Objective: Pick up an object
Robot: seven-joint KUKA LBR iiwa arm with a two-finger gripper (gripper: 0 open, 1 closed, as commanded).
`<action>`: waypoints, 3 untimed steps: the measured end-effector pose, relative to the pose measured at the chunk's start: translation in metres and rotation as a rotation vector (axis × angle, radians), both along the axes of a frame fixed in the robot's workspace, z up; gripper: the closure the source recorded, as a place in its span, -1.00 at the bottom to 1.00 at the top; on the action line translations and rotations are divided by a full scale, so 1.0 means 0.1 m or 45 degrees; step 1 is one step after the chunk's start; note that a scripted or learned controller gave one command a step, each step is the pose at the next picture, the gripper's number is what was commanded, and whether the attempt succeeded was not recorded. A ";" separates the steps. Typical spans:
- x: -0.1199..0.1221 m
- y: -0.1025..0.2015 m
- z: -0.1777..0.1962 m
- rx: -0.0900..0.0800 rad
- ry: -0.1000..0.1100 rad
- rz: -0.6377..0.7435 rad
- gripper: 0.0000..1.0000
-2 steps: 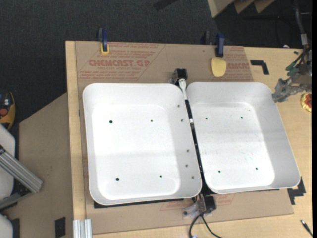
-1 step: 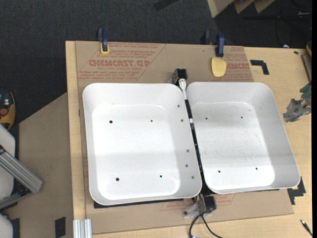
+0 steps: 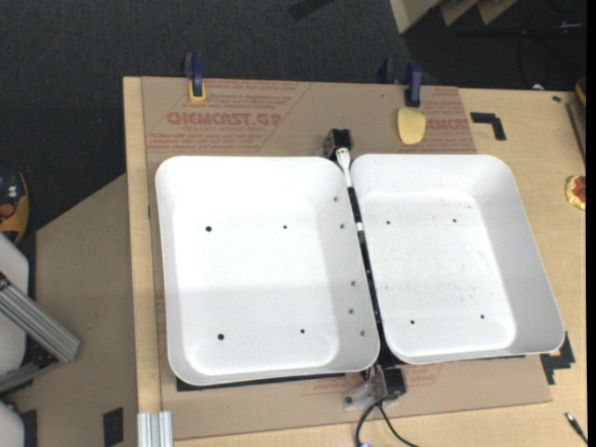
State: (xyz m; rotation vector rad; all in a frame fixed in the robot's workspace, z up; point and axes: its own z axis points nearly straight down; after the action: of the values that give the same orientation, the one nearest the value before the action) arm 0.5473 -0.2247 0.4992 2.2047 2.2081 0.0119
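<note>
Dark carpet is surrounding a brown board [image 3: 279, 110] that is lying flat and carrying two shallow white bins side by side, the left bin [image 3: 166, 250] and the right bin [image 3: 537, 277] nearly touching along their inner rims. A black strip [image 3: 361, 240] is running between them, ending in a cable [image 3: 384, 415] at the near edge. Two blue clamps [image 3: 194, 66] [image 3: 413, 80] are gripping the far edge, a pale yellow pad [image 3: 411, 126] sitting just below the right one. Small dark dots are marking both bin floors. Whether the gripper is released or clenched cannot be told, nor where the object is lying.
</note>
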 end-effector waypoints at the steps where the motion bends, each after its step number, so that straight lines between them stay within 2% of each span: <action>1: 0.50 0.03 -1.55 0.019 0.043 0.001 1.00; 2: 0.52 1.31 -2.15 0.021 0.035 0.015 1.00; 3: 0.45 2.09 -2.85 0.018 0.038 0.009 1.00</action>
State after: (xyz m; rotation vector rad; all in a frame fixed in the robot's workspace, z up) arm 0.5925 -0.0160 0.2137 2.2188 2.2382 -0.0049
